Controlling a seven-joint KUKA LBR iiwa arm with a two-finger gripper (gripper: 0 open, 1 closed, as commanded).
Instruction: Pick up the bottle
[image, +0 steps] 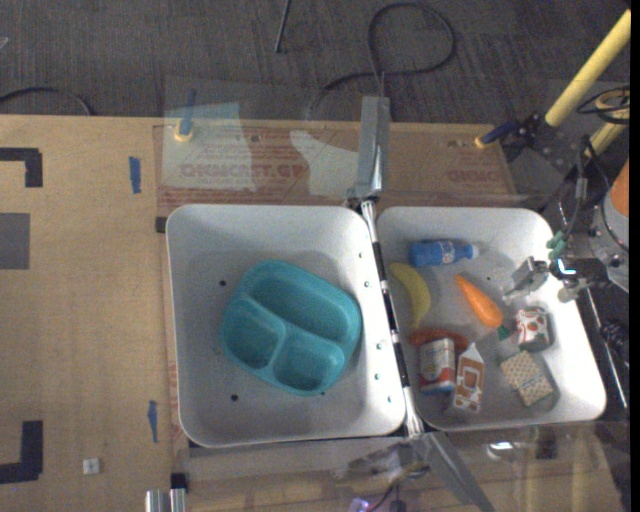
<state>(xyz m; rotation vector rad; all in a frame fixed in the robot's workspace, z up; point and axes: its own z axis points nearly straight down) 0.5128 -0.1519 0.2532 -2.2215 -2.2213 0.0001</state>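
Two white bins (190, 240) share the bench; gripper (548, 278), fingers spread, hovers right of the blue bottle (440, 252).

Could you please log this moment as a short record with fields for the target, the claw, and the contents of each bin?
target: blue bottle, lying on its side at the far end of the right bin
claw: over the right bin's right side, apart from the bottle, holding nothing
left bin: teal divided plate
right bin, other items: banana, carrot, can, small carton, cracker-like square
task state: bottle not yet picked up
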